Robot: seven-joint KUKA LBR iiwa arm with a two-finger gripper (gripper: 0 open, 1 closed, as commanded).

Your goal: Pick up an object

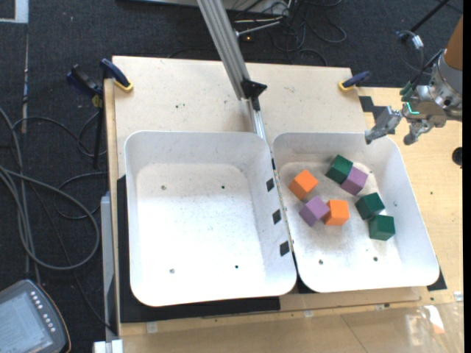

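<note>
You had the arm (450, 65) reaching in from the right edge, its orange band showing at the top and the grey wrist below it. Your gripper (397, 129) hung with both fingers pointing down and spread apart, nothing between them.

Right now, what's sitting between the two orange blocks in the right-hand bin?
In the camera view, a purple block lies between the upper orange block and the lower orange block; it sits right against the lower one.
</note>
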